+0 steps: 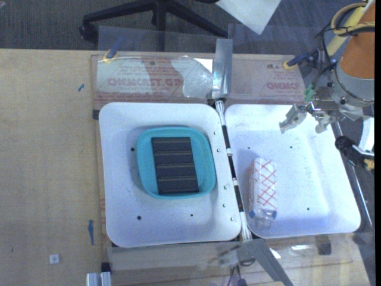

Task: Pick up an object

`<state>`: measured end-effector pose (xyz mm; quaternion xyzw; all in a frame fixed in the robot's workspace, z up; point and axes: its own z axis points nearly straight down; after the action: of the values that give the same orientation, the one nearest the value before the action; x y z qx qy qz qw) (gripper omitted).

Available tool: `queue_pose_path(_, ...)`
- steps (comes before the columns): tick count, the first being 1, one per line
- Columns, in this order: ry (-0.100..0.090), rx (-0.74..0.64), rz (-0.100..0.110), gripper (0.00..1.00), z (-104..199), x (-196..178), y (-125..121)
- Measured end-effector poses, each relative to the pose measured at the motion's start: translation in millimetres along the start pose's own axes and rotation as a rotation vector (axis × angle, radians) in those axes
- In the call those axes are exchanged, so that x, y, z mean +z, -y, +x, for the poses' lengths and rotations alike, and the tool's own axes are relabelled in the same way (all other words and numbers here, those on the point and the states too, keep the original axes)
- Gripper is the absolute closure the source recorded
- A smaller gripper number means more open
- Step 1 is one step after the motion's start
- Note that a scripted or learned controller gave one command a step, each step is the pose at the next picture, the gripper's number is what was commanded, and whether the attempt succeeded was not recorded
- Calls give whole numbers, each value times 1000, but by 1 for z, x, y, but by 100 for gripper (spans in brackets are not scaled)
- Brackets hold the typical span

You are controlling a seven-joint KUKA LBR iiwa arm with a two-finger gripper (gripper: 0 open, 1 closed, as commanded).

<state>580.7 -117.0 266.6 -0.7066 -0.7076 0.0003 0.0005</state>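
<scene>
Pale wooden bench top (41, 159) carries two shallow white plastic bins side by side, with dark carpet and the legs of an office chair (155, 11) beyond its far edge; the left bin (116, 219) holds a square teal plastic dish with a dark ribbed insert (174, 162), while the right bin (321, 177) holds a small clear plastic bottle with a red lattice-printed white label (264, 189), lying on its side near the bin's left wall with its cap end toward the near rim; the grey arm's two-finger gripper (306, 119) hangs above the far part of the right bin, well apart from the bottle, its two fingers spread wide with nothing between them; the bottle looks the natural target, being the nearer object; a good attempt probably means travelling toward the near-left of the bin, turning the wrist so the fingers straddle the bottle across its narrow width at mid-label, descending until the tips sit below its widest line, then closing gently, since a round, light bottle may roll or squirt sideways against the bin wall.
</scene>
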Motion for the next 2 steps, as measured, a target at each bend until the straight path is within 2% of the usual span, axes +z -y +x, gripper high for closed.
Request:
queue_pose_path(1, 5, -205, -23, 0, -4, 123, 7)
queue_pose_path(2, 10, -247, -40, 0, 2, 132, 14)
